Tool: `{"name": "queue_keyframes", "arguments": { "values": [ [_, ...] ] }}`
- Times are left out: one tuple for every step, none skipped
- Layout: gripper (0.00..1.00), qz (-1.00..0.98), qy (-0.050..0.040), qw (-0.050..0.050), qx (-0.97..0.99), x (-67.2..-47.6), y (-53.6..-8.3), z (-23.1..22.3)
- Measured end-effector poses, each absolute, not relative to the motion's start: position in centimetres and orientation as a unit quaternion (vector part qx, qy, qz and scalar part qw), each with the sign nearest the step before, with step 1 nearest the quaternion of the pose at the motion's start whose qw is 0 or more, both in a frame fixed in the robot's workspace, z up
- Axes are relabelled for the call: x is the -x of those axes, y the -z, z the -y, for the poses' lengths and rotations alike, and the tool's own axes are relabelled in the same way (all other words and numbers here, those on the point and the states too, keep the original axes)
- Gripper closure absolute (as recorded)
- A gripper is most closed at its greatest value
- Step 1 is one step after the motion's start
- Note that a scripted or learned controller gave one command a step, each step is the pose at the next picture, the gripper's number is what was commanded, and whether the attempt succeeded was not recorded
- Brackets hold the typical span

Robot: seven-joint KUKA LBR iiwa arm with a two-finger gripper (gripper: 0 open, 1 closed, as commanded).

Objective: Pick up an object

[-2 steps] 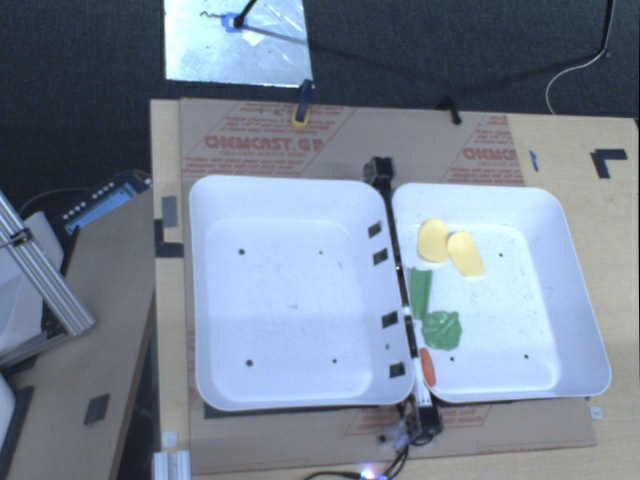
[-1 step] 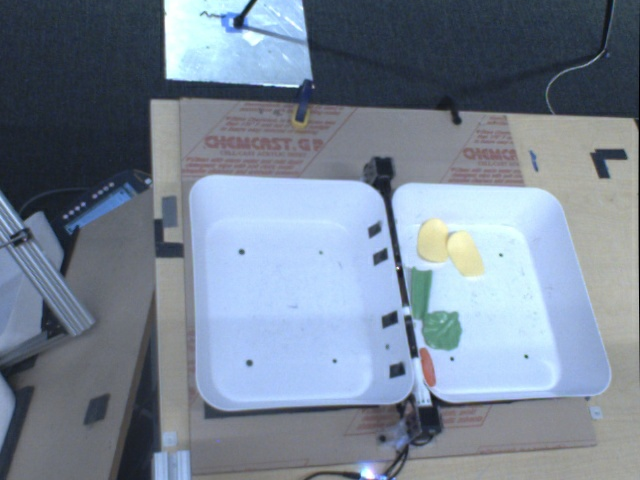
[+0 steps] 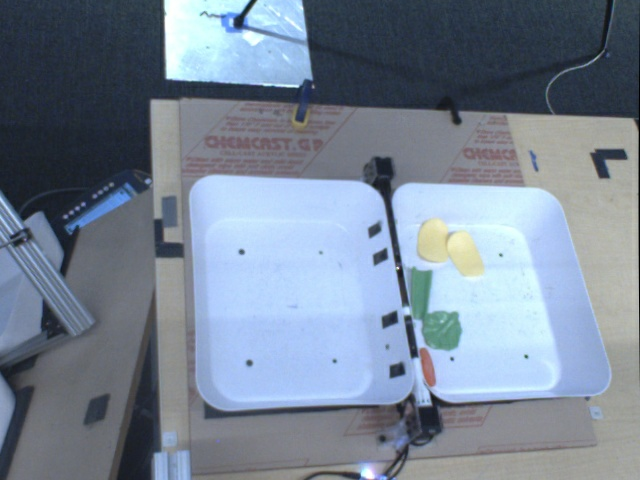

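Two shallow white bins sit side by side on the bench. The right bin [image 3: 560, 268] holds several small objects near its left wall. Two pale yellow pieces lie side by side: a rounder one [image 3: 432, 240] and a longer one [image 3: 465, 253]. Below them a narrow dark green piece [image 3: 421, 289] lies along the wall, with a leafy green piece [image 3: 442, 329] under it. A small orange-red piece [image 3: 428, 367] rests at the bin's lower left corner. The left bin [image 3: 290, 298] has a bare white floor with a few small dark dots.
The bins rest on a brown board [image 3: 330, 143] with red lettering. A shiny metal plate [image 3: 237, 26] lies beyond the bench at the top. A yellow and blue clip [image 3: 301, 111] sits at the board's far edge. A metal frame [image 3: 40, 278] stands at the left.
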State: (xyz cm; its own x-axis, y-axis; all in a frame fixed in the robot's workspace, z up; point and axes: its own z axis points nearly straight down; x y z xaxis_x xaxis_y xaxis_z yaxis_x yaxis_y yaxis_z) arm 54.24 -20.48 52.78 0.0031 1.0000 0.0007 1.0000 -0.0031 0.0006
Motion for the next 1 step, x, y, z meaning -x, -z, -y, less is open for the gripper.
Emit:
{"name": "queue_keyframes", "arguments": {
  "values": [
    [1.00,0.709,0.0008,-0.003,0.705,-60.56,-53.55,20.57]
  ]
}}
